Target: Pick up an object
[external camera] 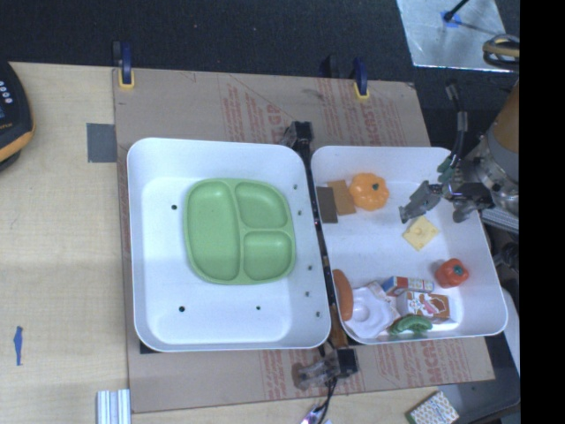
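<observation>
1. I read the task as barely begun: nothing is lifted, and every object I can see lies on the floor of the right bin [494, 321].
2. The gripper [439, 198] hangs over that bin's far right part, just above the yellow block [421, 232]. I see two dark prongs spread apart with nothing between them, so I take the fingers as wide and holding nothing.
3. Candidates, all placed from the yellow block: the orange pumpkin-like toy [369, 192] up and to the left, a brown block [341, 199] beyond it, a red tomato-like toy [451, 273] down and to the right, and a cluttered heap of packets [415, 306] below.
4. What is left, in my judgement: descend, close, lift.
5. The left bin [150, 237] holds a green divided plate [238, 230].
6. Both bins sit on a cardboard sheet [221, 95] clamped to the pale wooden bench [53, 237]; dark floor lies beyond.
</observation>
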Controlling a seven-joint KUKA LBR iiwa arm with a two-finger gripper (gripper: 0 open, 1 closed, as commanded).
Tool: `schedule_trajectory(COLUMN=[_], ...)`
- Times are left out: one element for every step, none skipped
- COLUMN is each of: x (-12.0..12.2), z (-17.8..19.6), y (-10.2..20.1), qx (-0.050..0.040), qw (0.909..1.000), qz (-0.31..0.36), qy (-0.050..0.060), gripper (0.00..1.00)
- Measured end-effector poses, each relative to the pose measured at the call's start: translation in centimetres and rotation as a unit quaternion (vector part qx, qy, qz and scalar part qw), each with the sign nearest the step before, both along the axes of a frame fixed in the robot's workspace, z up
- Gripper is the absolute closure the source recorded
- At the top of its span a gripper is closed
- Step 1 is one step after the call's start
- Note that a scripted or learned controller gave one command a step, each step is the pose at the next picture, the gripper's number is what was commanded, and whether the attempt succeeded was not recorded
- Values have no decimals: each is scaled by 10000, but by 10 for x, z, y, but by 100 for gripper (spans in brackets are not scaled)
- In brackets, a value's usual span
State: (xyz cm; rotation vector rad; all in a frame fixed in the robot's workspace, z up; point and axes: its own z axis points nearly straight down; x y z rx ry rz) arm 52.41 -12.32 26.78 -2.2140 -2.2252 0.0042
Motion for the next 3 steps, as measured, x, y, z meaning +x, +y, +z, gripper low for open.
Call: schedule_trajectory(x=[78, 75, 22], z=[-138, -170, -177], y=[-27, -92, -84], qx=[-8, -7, 6], qw=[10000, 10000, 10000], qz=[11, -23, -8], qy=[31, -2, 29], gripper=[0, 0, 0])
